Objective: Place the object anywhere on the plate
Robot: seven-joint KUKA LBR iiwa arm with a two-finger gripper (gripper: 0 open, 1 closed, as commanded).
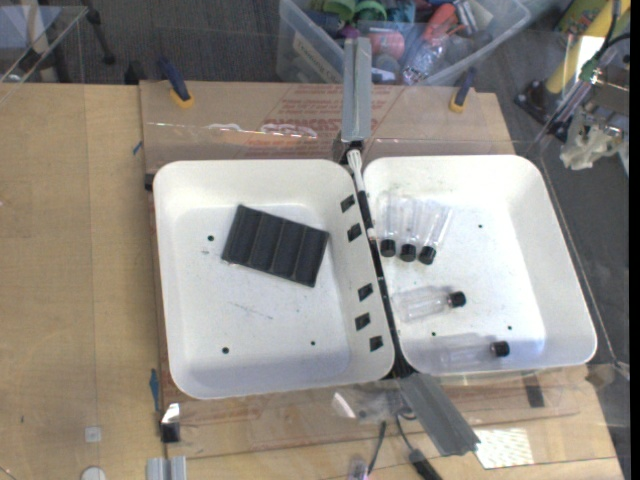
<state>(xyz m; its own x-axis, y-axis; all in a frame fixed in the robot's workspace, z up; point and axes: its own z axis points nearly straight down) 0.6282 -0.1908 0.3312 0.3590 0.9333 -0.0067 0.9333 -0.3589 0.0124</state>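
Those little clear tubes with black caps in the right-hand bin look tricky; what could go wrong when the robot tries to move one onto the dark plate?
1. Three vials lie packed side by side, so the fingers might nudge neighbours or lift two.
2. The single vials and lie on their sides and could roll away when touched.
3. The ribbed plate sits in the left bin, across the divider; a loosely held vial might drop on the way.

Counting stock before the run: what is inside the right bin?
The right bin holds five clear vials with black caps: three side by side, two lying apart. Whether they contain anything is too small to tell.
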